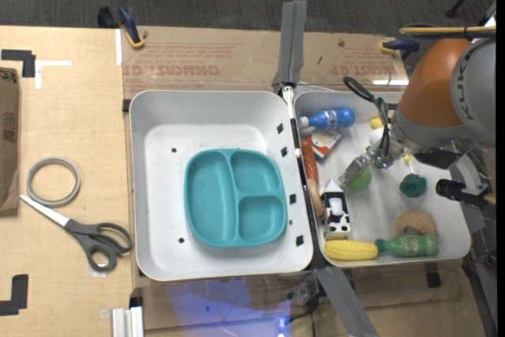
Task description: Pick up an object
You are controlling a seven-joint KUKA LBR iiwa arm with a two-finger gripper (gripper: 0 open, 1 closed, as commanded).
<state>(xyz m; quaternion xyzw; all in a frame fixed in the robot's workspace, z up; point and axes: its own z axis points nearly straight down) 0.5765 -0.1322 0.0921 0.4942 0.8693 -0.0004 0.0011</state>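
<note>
Corn cob (350, 250) at right bin's (458, 249) front edge | my gripper (364, 166) low beside green ball (359, 178), lined up for grasp | jaws' spread: cannot tell.

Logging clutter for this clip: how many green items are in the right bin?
3: a green ball under the gripper, a dark green piece to its right, a green bottle along the near wall. The arm may hide more.

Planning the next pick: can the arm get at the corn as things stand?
Probably yes. The corn lies at the right bin's near edge with its top uncovered. The cow toy and green bottle crowd it, so a descent from above looks tight.
</note>
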